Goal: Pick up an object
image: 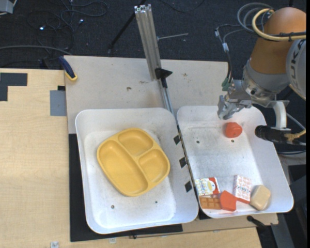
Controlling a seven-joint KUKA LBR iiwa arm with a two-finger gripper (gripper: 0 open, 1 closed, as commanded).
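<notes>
My gripper (228,111) hangs over the far edge of the right bin (271,154), just above and left of a small red round object (233,129) lying on the bin floor. Nothing shows between its fingers. At the near end of the same bin lie a small printed carton (206,186), an orange block (228,201) on a waffle-like piece (210,203), a red-and-white packet (242,187) and a tan bread-like piece (260,197).
The left bin (88,133) holds a yellow divided plate (133,161). A metal post (149,40) rises behind the bins. The middle of the right bin floor is bare between the red object and the items at the near end.
</notes>
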